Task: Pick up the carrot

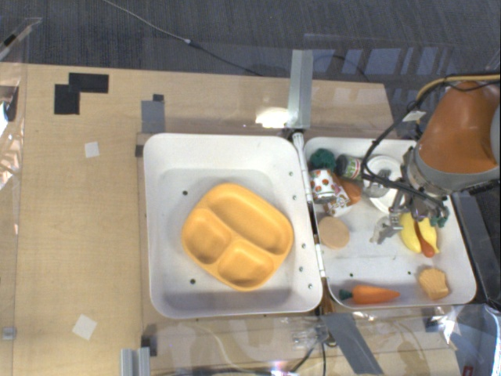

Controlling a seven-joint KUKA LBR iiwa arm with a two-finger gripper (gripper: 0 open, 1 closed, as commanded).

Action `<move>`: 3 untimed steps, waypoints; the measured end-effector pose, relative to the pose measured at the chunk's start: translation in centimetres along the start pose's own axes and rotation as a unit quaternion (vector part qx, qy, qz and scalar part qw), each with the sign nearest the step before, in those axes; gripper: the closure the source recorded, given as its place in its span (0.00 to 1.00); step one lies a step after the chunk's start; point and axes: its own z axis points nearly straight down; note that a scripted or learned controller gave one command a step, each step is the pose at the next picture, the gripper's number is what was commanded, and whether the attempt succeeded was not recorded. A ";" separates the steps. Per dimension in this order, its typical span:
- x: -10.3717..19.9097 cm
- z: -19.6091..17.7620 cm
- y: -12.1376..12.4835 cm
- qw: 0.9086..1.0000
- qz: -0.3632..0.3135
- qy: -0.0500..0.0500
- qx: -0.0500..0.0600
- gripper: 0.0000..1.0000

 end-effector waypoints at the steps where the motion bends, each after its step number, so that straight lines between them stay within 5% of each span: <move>1: 7.1 -4.6 -2.5 0.996 0.088 0.001 0.001 0.00; 2: 7.6 3.6 -3.6 1.000 0.017 0.002 0.000 0.00; 3: 7.3 4.3 1.3 0.999 0.049 -0.004 0.001 0.00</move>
